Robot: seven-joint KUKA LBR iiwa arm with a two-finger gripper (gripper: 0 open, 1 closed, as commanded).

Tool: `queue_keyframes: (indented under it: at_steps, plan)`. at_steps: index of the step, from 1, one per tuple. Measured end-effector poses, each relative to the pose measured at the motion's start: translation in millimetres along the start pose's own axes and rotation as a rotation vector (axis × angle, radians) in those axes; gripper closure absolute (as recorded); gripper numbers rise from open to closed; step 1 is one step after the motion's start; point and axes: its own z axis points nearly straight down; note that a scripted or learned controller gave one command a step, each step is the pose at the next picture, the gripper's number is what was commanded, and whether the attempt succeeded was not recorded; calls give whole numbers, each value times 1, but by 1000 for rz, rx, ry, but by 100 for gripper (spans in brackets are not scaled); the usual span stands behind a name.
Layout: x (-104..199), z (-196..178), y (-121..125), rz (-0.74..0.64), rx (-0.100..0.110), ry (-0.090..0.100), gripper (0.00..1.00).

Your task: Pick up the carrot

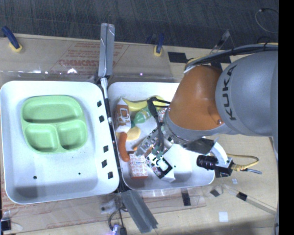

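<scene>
- Nearest us, our arm, grey with an orange band, hangs over the right bin.
- Our gripper sits low among the clutter; we cannot tell its state.
- We see the carrot lying along that bin's left wall, just left of the gripper.
- Left bin holds a green tray.

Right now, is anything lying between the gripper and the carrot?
Nothing visible does. The gripper hangs just right of the carrot, which lies along the right bin's left wall. A yellow item touches the carrot's upper end, beside that gap.
</scene>
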Motion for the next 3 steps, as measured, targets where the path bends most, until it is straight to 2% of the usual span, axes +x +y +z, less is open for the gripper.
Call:
queue_keyframes:
  at_steps: [1,2,3]
  plan:
    - [22,0,56,11,-1,-2,0]
    - [70,-111,63,5,-3,-4,0]
    - [68,-12,61,-97,1,-1,0]
